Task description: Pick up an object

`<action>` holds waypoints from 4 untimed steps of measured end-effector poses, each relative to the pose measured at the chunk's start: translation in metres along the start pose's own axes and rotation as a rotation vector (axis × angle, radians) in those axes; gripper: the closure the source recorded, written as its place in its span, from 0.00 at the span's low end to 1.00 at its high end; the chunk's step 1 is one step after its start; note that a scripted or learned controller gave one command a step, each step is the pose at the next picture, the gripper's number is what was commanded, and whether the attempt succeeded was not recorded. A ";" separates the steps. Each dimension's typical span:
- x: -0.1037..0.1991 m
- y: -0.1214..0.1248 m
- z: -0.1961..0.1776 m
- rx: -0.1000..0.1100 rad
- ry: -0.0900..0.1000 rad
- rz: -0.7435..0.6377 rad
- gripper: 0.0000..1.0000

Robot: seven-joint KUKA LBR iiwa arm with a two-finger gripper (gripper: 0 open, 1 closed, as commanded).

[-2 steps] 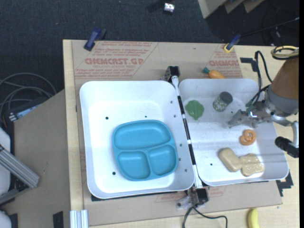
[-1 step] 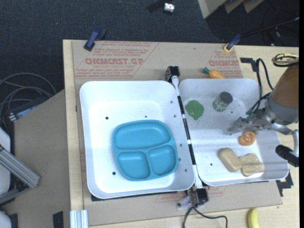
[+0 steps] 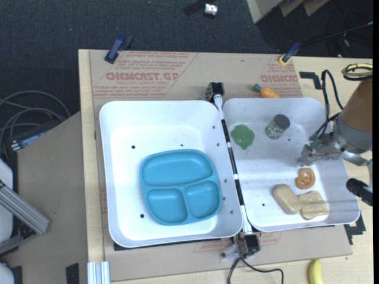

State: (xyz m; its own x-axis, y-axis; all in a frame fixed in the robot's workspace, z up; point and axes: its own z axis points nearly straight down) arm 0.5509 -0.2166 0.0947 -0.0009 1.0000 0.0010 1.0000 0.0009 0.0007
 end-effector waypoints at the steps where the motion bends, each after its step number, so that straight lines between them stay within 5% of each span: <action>1: 0.000 0.000 0.000 0.000 0.000 0.000 0.00; 2: -0.003 -0.030 0.010 0.003 0.007 -0.003 0.00; 3: -0.006 -0.031 0.000 0.000 0.000 0.000 1.00; 4: 0.027 0.011 -0.032 -0.002 -0.001 -0.001 1.00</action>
State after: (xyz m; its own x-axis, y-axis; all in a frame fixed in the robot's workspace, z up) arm 0.5623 -0.1893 0.1264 -0.0018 1.0000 -0.0005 1.0000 0.0018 0.0031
